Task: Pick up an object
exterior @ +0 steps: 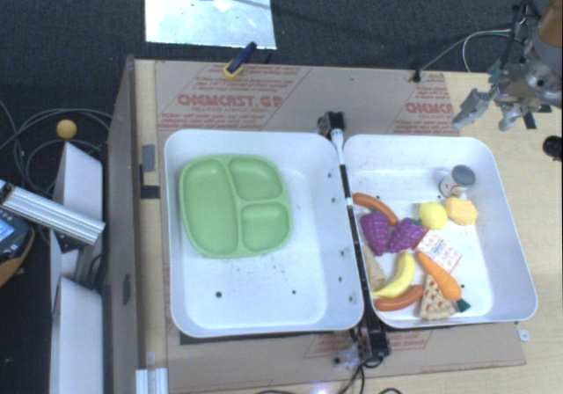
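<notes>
While the gripper (491, 111) hangs above the bench beyond the right bin (501, 207), fingers spread and holding nothing, we see the toy food, including a banana (398, 275), inside that bin.

The arm above the tool (490, 106) is cut off by the right edge, the tool's fingers are too blurred to be read, and the small grey item (457, 179) near the right bin's (506, 207) far edge cannot be identified.

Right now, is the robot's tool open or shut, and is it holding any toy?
Tool: open, holding nothing, up above the right bin's far corner.
</notes>
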You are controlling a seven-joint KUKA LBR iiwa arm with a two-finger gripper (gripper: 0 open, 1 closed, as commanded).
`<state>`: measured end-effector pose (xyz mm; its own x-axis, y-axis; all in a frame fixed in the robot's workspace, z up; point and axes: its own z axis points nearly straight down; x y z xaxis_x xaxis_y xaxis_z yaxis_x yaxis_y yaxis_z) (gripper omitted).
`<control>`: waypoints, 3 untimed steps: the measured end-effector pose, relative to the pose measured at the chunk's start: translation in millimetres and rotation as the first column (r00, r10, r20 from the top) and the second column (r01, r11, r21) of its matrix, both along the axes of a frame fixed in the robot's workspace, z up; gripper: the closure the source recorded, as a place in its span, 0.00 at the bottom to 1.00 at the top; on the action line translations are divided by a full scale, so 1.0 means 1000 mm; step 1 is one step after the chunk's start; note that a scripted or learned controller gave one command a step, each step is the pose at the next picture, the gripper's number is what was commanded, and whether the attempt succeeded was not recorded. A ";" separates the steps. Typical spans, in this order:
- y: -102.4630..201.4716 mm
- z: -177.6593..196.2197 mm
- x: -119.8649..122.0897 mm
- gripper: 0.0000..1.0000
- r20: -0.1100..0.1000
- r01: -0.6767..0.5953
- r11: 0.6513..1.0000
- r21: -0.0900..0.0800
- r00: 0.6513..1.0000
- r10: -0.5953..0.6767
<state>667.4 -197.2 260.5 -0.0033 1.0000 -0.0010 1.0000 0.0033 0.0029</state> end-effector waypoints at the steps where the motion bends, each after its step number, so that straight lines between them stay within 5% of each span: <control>1: 0.057 -0.112 -0.042 0.00 -0.005 -0.002 1.000 0.003 1.000 0.002; 2: 0.103 -0.126 -0.077 0.00 -0.003 -0.001 1.000 0.001 1.000 0.001; 3: 0.089 -0.172 -0.131 0.00 0.012 0.001 1.000 -0.003 1.000 -0.001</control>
